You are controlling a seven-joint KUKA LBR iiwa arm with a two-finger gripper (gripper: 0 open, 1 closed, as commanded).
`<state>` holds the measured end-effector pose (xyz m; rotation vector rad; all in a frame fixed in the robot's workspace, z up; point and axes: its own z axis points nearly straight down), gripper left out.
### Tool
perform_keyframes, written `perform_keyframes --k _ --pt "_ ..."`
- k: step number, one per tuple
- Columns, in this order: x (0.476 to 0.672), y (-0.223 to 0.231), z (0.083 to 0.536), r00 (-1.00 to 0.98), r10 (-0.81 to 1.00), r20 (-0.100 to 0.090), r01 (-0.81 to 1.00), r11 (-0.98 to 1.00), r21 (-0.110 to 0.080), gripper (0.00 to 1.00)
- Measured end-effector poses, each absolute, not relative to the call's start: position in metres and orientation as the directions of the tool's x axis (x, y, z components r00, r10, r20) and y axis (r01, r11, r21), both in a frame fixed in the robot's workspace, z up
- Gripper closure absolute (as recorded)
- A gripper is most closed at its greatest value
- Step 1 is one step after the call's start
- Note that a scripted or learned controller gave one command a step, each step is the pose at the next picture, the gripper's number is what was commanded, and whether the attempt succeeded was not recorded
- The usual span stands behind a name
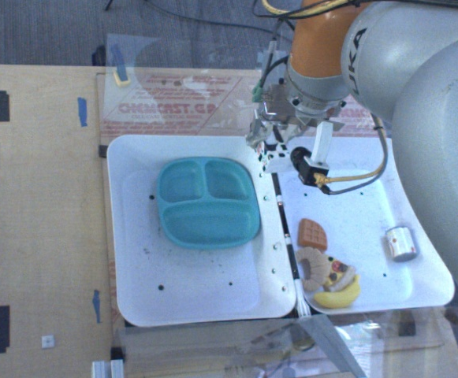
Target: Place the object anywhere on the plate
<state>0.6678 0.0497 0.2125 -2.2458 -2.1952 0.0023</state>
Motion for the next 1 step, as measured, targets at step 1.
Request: perform_keyframes --k 1 --pt "0.6678 0.0498 0.2127 0.022 1.0 -0.001 1.0 -0.022 -0.002 0.0"
